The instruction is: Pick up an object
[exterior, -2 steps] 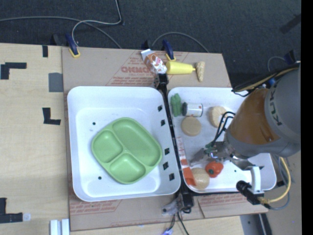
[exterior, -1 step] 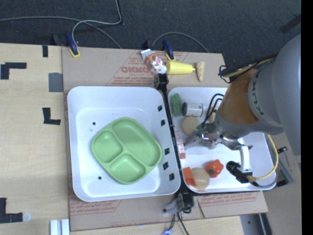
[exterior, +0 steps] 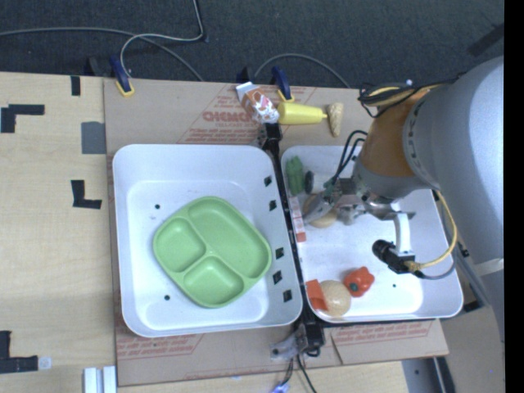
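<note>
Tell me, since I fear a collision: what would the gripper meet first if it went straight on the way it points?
Probably the small tan object just at the gripper, lying on the right bin floor. The green item sits beside that line. Depth is hard to judge from above.

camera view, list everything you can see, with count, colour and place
bins: 2, white, side by side on the bench
plate: 1, green, three sections, in the left bin
green item: 1, top left corner of the right bin
red item: 1, near the front of the right bin
tan round item: 1, front of the right bin, beside the red item
yellow item: 1, on the cardboard behind the bins
clamps: 2, blue, back edge of the cardboard
arm: 1, grey with orange band, over the right bin
gripper: 1, low in the right bin
</note>
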Available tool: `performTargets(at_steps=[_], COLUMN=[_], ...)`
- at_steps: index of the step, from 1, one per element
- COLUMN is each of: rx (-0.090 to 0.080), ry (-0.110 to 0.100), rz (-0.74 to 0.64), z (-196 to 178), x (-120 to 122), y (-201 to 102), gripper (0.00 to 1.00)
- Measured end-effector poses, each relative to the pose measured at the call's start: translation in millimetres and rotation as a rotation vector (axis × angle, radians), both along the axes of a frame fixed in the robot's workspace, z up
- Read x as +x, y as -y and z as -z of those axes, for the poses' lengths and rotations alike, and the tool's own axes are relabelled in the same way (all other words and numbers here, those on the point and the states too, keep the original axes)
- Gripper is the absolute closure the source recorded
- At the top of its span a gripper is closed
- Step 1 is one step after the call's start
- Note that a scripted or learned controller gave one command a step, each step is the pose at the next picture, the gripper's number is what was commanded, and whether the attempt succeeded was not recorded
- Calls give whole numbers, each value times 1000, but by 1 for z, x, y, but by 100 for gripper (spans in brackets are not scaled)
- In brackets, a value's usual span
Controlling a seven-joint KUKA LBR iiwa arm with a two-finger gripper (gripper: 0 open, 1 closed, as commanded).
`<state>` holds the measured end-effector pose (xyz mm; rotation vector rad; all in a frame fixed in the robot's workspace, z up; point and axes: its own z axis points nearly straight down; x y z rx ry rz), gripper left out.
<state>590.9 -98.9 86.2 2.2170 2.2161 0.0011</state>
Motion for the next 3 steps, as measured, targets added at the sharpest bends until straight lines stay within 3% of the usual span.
performTargets(at_steps=[1,2,3], rx=[3,2,1], ry=[-2,-3,-23], rz=[-2,-1,-2], z=[1,0,1], x=[49,36,74], y=[0,-2,-1], gripper=[0,0,0])
